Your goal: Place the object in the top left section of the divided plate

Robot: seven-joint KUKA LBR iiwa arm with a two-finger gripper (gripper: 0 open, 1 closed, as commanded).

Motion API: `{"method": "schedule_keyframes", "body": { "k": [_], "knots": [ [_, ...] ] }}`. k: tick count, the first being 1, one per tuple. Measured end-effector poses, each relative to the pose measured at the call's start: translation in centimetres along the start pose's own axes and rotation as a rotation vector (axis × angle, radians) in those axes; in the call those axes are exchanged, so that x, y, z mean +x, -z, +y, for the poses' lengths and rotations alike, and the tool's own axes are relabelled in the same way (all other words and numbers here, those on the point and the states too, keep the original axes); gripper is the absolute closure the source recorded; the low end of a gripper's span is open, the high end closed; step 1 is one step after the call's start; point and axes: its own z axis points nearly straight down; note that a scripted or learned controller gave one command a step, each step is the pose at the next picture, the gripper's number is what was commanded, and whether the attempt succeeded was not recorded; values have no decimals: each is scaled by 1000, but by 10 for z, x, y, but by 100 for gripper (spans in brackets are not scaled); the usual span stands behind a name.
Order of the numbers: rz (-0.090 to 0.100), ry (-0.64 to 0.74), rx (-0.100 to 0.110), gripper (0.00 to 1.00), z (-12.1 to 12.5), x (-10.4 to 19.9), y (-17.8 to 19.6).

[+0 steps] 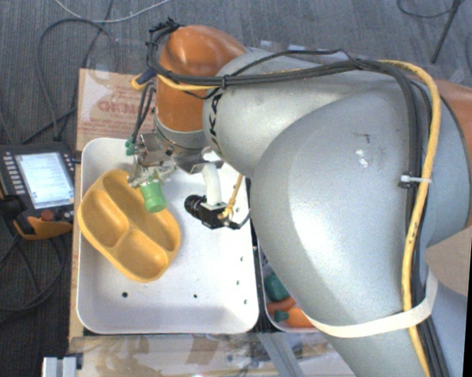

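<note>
One green thing (152,198) is right under the gripper (151,177), over the yellow plate (114,213). I cannot tell if the gripper holds it.

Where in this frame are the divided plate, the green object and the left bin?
divided plate (143,248): camera view, bare floor of its lower compartment.
green object (153,198): camera view, middle of its body.
left bin (204,287): camera view, bare floor right of the plate.

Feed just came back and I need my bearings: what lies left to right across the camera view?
Teach pendant → yellow divided plate → small green and orange items.
</note>
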Motion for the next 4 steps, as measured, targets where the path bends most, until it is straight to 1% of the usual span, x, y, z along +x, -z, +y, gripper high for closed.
{"method": "schedule_keyframes", "body": {
  "k": [1,2,3,4],
  "knots": [
    [2,49,-4,100,10,11,52],
    [2,104,-1,100,-43,-5,5],
    [4,105,-2,0,-43,-4,5],
    [-6,143,-16,0,-52,32,-41]
  ]
}}
